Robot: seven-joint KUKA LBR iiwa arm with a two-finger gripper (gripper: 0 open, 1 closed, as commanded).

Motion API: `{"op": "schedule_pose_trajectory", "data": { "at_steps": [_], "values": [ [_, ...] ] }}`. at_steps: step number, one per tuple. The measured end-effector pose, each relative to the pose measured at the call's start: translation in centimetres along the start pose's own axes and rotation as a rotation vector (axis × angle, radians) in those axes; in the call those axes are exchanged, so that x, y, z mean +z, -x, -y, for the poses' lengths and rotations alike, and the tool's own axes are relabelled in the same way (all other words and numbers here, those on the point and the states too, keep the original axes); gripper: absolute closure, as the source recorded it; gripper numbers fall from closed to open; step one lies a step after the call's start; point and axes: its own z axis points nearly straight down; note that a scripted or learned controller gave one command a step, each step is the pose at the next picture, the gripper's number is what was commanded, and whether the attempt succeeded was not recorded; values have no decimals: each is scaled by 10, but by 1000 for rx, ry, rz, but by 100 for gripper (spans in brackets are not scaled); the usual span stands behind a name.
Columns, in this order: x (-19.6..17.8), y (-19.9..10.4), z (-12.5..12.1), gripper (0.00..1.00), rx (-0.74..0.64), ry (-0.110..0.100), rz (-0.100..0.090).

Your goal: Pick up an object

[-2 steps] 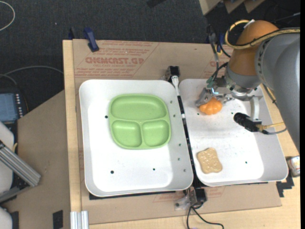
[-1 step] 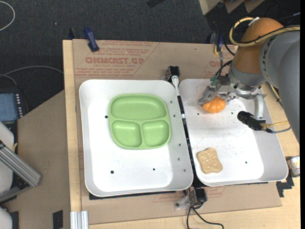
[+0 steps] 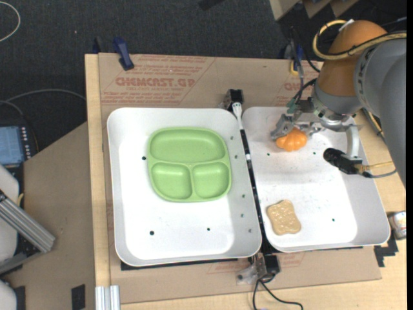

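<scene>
A small orange fruit-like object (image 3: 292,141) lies in the back part of the right bin (image 3: 361,231). My gripper (image 3: 295,127) is directly over it, touching or nearly touching its top, and the view does not show whether it has hold of the object. A tan, bumpy cracker-like piece (image 3: 283,217) lies in the front left part of the same bin, well clear of the gripper.
The left bin (image 3: 129,225) holds a green three-compartment plate (image 3: 189,163). A raised divider (image 3: 247,166) runs between the two bins. The arm's grey body and orange band (image 3: 352,57) hang over the back right corner.
</scene>
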Motion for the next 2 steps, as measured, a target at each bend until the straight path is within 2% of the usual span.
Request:
{"op": "schedule_pose_trajectory", "data": {
  "at_steps": [1, 2],
  "values": [
    [19, -11, 73, 100, 1, -1, 0],
    [-86, -62, 90, 100, -5, 6, -1]
  ]
}}
